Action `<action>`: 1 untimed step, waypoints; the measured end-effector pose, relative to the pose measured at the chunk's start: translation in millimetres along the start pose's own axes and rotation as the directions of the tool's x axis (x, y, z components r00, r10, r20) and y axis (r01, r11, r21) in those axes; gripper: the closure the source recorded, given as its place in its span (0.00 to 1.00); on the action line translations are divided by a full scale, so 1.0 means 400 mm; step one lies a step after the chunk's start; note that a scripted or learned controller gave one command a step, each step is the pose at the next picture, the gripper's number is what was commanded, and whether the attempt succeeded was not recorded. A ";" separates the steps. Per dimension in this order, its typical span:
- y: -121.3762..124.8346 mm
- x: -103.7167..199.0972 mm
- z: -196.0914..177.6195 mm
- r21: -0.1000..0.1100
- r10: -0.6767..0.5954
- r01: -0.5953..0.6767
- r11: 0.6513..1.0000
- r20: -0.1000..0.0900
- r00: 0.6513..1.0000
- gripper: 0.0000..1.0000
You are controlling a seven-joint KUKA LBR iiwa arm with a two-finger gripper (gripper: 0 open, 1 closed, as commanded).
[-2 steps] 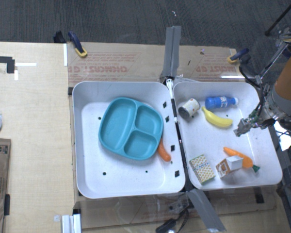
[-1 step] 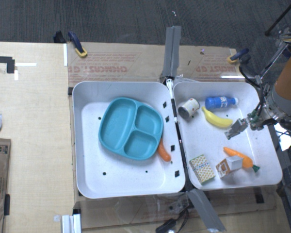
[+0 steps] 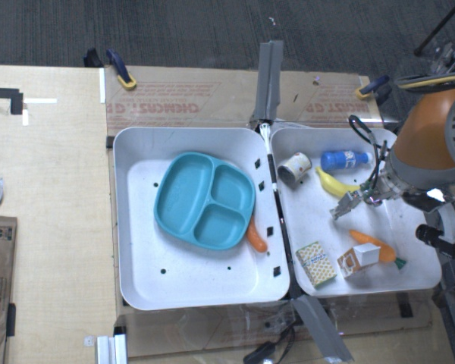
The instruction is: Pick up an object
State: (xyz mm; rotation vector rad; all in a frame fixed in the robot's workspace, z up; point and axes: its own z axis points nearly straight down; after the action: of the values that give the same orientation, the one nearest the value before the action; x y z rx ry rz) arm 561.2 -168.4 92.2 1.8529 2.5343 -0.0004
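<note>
My gripper (image 3: 346,205) hangs low over the middle of the right bin (image 3: 316,222), on the arm reaching in from the right. It is just below a yellow banana (image 3: 331,183), and I see nothing held in it. A blue bottle (image 3: 343,159) lies at the back of the bin, and a grey can (image 3: 293,167) lies on its side at the back left. Toward the front lie an orange carrot (image 3: 367,240), a small orange and white carton (image 3: 360,260) and a beige box (image 3: 315,263).
The left bin (image 3: 136,271) holds a blue divided plate (image 3: 205,200) with a second carrot (image 3: 256,238) against its right edge. A raised divider (image 3: 273,203) separates the two bins. The arm's orange band (image 3: 432,131) looms over the right bin's far right corner.
</note>
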 end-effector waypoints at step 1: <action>0.000 -0.003 -0.023 -0.001 0.003 -0.003 1.000 0.001 1.000 1.00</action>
State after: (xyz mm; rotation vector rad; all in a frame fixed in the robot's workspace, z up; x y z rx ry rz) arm 561.4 -169.5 101.4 1.8557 2.5305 -0.0004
